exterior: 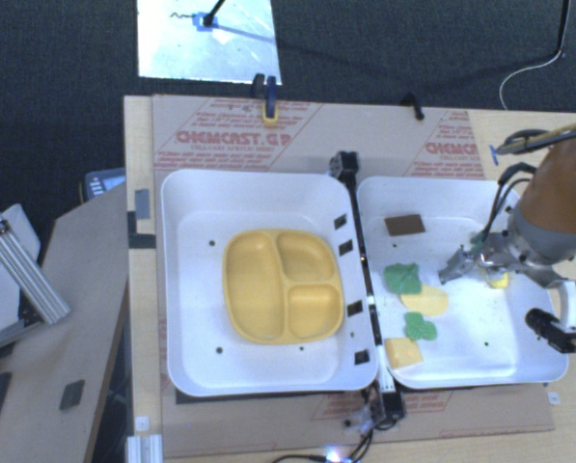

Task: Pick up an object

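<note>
Just left of the empty, parted fingers [473,260] lie green [401,278] and yellow [425,302] pieces, so the approach step needs a leftward reach and descent.

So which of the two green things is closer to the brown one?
The upper green piece, lying just below the brown block. The other green piece sits lower in the right bin, past the pale yellow piece.

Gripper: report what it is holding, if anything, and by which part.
Cannot be told. The gripper sits low in the right bin, beside a small yellow piece; nothing shows between its fingers, and their state is unclear.
</note>
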Motion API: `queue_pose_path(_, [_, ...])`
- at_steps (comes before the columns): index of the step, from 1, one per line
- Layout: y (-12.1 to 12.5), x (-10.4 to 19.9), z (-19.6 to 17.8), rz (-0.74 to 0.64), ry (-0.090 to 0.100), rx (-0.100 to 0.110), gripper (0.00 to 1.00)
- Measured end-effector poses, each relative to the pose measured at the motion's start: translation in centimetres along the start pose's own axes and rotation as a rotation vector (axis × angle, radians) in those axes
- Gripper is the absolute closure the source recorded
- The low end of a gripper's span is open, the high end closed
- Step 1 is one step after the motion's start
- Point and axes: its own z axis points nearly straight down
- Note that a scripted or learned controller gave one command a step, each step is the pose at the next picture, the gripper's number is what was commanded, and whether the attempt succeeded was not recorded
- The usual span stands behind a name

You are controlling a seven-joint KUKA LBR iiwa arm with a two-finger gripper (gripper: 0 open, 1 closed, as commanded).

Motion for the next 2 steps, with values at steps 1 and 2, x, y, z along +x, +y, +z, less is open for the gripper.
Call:
queue_pose_path(1, [0.2, 0.5, -1.0, -0.006, 0.002, -0.001, 1.00])
queue_pose_path(2, [11.2, 1.9, -12.4, -0.014, -0.001, -0.019, 1.00])
